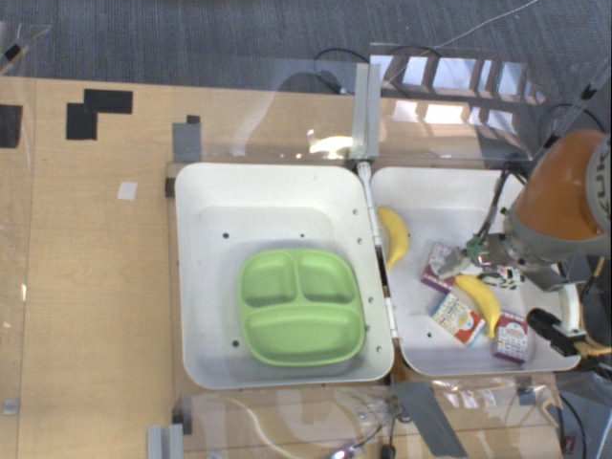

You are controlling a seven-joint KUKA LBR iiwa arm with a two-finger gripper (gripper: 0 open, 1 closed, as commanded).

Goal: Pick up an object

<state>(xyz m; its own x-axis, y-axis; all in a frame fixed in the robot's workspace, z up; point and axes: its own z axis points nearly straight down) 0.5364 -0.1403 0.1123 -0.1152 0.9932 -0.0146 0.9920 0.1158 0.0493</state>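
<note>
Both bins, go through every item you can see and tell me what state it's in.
Green divided plate: flat, right side up, in left bin.
Banana: lying by right bin's left wall.
Second banana: lying among cartons.
Three small cartons: lying flat.
Tool: low over the second banana.

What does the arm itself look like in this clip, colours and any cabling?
The arm enters from the right: a rounded orange band above a grey wrist section. Below it sits a small dark metallic gripper with mixed silver and black parts, over the right bin. A thin dark cable runs down alongside the wrist toward the gripper. No readable markings.
</note>
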